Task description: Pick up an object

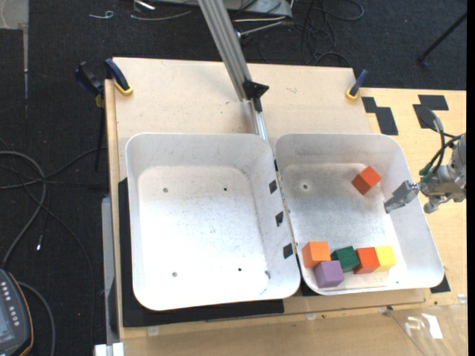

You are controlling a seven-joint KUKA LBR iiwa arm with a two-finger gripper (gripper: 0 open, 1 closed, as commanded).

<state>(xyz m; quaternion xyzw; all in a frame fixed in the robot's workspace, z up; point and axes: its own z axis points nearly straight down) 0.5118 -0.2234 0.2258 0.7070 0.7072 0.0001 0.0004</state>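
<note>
Holding six blocks, right bin (386,150): three orange, one green (346,257), purple (329,273), yellow (385,256).

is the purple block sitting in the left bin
No, the purple block lies in the right bin, at its near edge beside the orange block and the green block.

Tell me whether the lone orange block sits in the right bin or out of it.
In. The lone orange block rests on the right bin's floor, apart from the row of blocks at its near wall.
</note>
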